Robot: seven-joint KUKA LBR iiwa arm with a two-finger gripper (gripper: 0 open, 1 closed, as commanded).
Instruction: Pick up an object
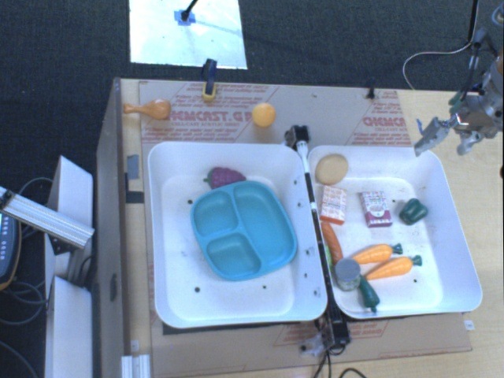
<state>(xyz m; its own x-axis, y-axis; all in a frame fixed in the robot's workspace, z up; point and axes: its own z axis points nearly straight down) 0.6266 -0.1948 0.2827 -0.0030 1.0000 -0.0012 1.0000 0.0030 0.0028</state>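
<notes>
Nearest the camera, the right bin holds most of the items. At its front left corner a grey round tin sits against the divider, with a dark green piece just beside it. Two carrots lie side by side: the front carrot and the rear carrot, both with green tops pointing right. A long orange sausage-like piece lies along the divider, touching the tin's upper edge.

Mid-bin: a red-and-white carton, a second small red box apart from it, and a green pepper near the right wall. A tan round biscuit rests in the far left corner.

Left bin: a blue divided plate lies tilted across the middle; a purple bunch of grapes touches its far edge.

Beyond the bins, on the worktop: an orange ball, a tan drumstick-shaped toy, and a blue-and-yellow clamp.

The gripper hangs at the far right, above the right bin's back corner, well apart from every object. The fingers are spread apart with nothing between them.
</notes>
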